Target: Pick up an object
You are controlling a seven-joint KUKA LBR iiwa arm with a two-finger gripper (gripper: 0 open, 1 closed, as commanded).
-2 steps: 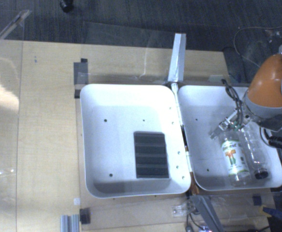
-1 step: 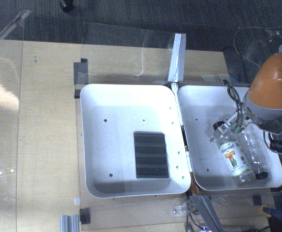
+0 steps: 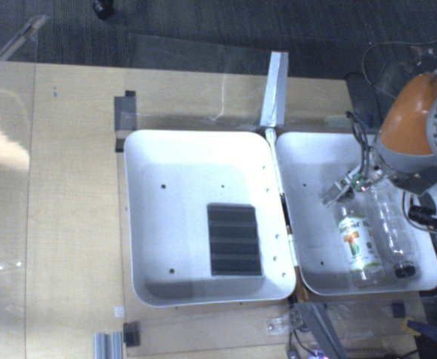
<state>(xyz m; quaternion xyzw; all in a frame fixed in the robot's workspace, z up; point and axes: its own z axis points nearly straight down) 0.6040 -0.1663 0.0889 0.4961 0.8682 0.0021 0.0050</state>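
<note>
The gripper (image 3: 347, 188) is being held just above the bottle's (image 3: 358, 245) upper end in the right bin (image 3: 308, 163), its long axis running away toward the near wall; finger state cannot be told.

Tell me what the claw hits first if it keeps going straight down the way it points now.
Most likely the clear plastic bottle lying in the right bin: the claw hangs just above its upper end. Depth is hard to judge from this slant, so it might touch the bin floor beside the bottle.
</note>
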